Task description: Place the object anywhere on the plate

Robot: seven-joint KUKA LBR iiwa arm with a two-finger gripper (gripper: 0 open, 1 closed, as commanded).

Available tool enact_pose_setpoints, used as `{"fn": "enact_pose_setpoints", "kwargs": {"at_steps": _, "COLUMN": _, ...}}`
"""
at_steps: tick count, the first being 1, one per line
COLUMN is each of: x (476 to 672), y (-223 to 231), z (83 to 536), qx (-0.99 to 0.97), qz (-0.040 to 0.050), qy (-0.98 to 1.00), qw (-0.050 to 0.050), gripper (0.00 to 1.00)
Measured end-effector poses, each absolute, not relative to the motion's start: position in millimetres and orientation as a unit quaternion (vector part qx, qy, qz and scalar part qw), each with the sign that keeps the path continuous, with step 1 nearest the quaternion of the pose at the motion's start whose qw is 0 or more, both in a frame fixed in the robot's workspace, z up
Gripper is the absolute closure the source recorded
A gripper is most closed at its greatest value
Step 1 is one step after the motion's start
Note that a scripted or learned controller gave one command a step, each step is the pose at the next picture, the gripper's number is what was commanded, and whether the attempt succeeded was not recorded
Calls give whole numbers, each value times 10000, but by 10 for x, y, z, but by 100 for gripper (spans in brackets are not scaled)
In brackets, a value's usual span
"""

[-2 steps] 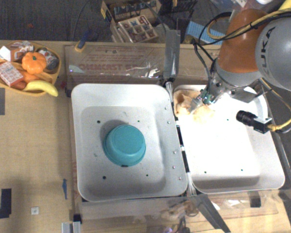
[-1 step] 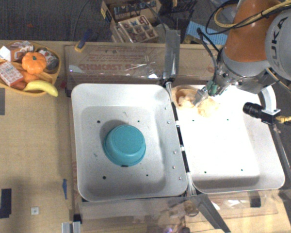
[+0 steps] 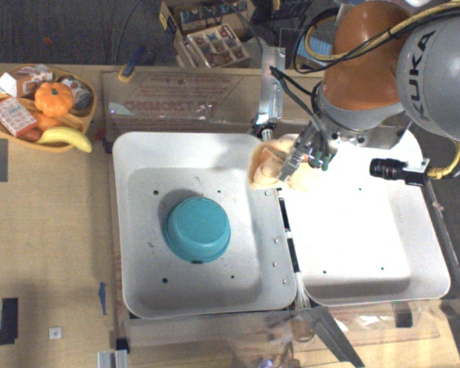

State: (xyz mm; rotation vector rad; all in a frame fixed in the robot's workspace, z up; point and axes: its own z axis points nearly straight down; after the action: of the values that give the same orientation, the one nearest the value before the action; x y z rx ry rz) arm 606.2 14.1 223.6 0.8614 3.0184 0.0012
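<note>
Plate (image 3: 198,228): we see smooth teal plastic, matt.
Bins (image 3: 138,282): smooth white plastic, faint sheen.
Surface (image 3: 46,228): matt tan wood.
Arm (image 3: 437,75): glossy grey shell.

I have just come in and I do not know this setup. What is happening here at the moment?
A grey robot arm reaches in over two white bins. Its gripper is at the far edge, near the seam between the bins, right by a pale tan object. Whether it actually holds the object cannot be seen. A blue plate lies in the left bin, apart from the object, so the placing is not yet done.
</note>
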Motion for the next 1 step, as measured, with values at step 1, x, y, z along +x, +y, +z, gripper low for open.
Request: {"fn": "enact_pose_setpoints", "kwargs": {"at_steps": 1, "x": 6004, "y": 535, "z": 2250, "qx": 790, "qz": 9, "qy": 9969, "qw": 17, "gripper": 100}}
